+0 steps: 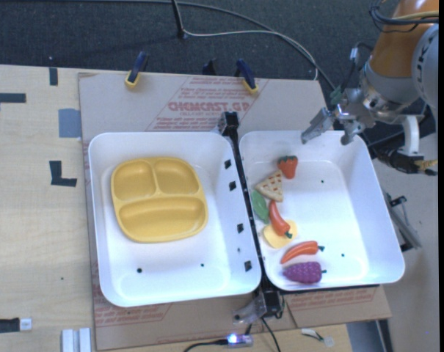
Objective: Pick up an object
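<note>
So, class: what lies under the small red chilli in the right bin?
The red chilli lies across a green piece and a yellow piece. What those parts look like beneath it cannot be seen; the chilli covers them.

Two white bins are being counted: left bin (104, 270), right bin (368, 218). One yellow divided plate (159, 199) is being seen in the left. Seven toy foods are being tallied in the right: strawberry (288, 166), sandwich wedge (271, 188), green piece (260, 207), red chili (278, 219), yellow piece (273, 235), orange-red pepper (300, 250), purple grapes (304, 272). Two blue clamps (136, 70) (245, 74) are being counted.
</note>
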Controlling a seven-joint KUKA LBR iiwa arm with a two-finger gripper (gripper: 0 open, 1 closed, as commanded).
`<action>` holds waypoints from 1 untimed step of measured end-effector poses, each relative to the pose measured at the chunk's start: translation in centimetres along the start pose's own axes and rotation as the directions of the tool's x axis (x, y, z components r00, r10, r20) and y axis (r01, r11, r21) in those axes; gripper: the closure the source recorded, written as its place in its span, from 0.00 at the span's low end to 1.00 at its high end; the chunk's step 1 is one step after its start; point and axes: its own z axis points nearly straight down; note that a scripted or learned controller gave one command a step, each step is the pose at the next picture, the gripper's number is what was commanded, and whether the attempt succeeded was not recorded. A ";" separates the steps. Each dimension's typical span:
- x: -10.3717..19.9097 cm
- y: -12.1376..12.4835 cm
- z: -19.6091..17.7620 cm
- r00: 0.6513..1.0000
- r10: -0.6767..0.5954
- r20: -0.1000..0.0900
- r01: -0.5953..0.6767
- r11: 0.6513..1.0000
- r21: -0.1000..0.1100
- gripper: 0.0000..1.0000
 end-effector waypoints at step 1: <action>4.1 1.3 -6.2 1.000 -0.004 0.000 0.004 1.000 -0.006 0.00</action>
